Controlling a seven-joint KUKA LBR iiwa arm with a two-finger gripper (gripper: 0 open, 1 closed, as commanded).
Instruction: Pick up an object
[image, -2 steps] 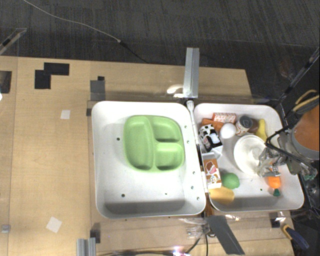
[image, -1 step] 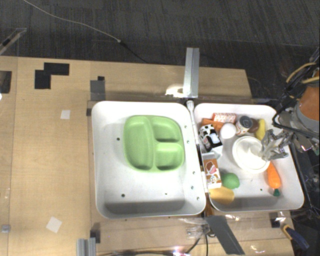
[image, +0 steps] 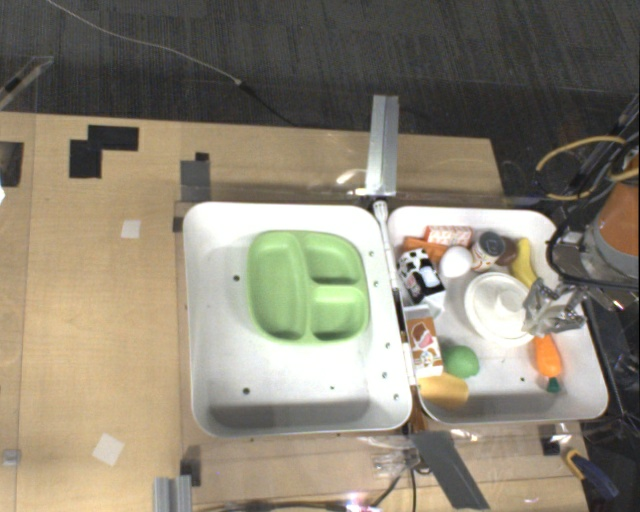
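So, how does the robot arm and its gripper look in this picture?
The arm is grey with an orange band above the wrist. Its gripper is small, metallic silver-grey. Yellow and dark cables loop beside the arm.

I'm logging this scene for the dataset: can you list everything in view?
bins: 2, white, side by side on bench
divided tray: 1, green, left bin
bowl: 1, white, right bin, middle
banana: 1, yellow, right bin, far right
carrot: 1, orange, right bin, near right
ball: 1, green, right bin, near side
egg: 1, white, right bin, far side
gripper: 1, metal, at bowl's right rim
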